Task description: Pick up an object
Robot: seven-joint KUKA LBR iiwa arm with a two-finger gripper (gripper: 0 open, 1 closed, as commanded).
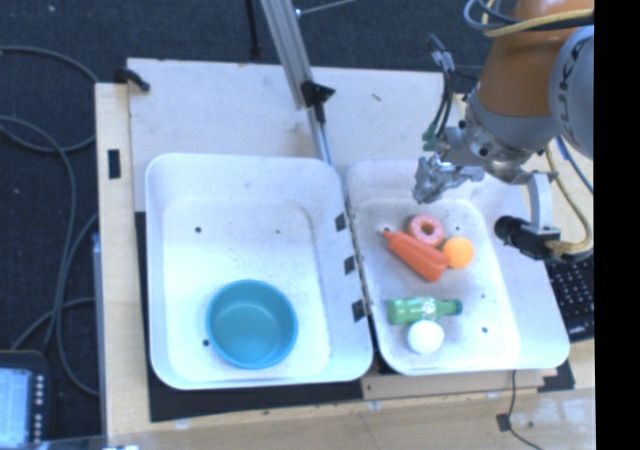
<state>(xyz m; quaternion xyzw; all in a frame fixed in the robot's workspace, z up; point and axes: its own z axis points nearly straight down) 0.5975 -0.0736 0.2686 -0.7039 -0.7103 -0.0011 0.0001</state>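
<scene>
Right bin (520, 338), contents: carrot (415, 254) lying aslant, pink ring (428, 229) touching its upper side, orange ball (458, 252) at its right end; below, green bottle (423, 310) on its side, white ball (425, 337) just beneath. Gripper (436, 181) above the ring, at the bin's far wall; finger spacing blurred, cannot tell; nothing visibly held. Left bin (170, 188): blue bowl (251, 323), near corner.

In the right bin (520, 333), the ring (428, 229) and ball (458, 252) flank the carrot (415, 254); bottle (424, 310) sits nearer.
</scene>
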